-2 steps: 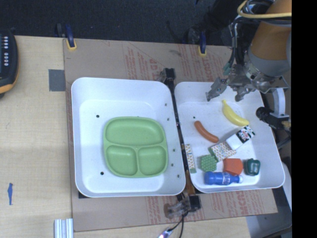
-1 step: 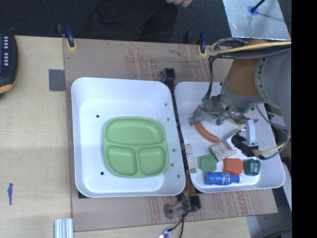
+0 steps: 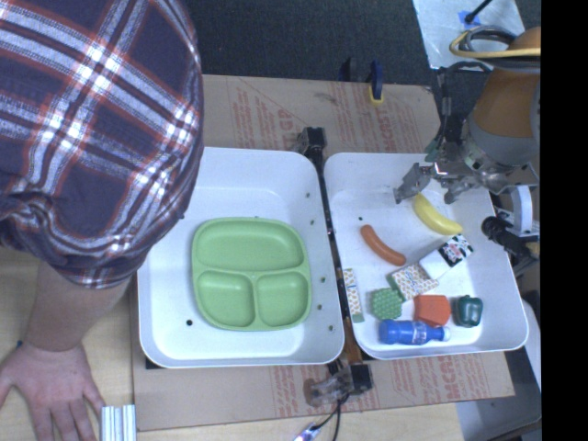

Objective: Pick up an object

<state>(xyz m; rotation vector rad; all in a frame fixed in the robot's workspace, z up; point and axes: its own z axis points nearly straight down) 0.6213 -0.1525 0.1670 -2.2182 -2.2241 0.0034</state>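
Yellow plastic toy banana lies in the right-hand shallow white bin, just below and touching or nearly touching the two-finger gripper of the grey arm w/ orange band, which reaches in from the right. Gripper fingers look spread, w/ nothing seen between them; the nearer dark fingertip points down-left toward the bin floor. Banana's long axis runs diagonally, upper-left to lower-right, so the closest pick lies just toward the bin's near side from the gripper. Other candidates sit farther off: an orange-red toy sausage to the lower left, and a cluster along the near wall incl. a blue bottle. A green three-compartment plate sits in the left bin, well apart from the gripper.
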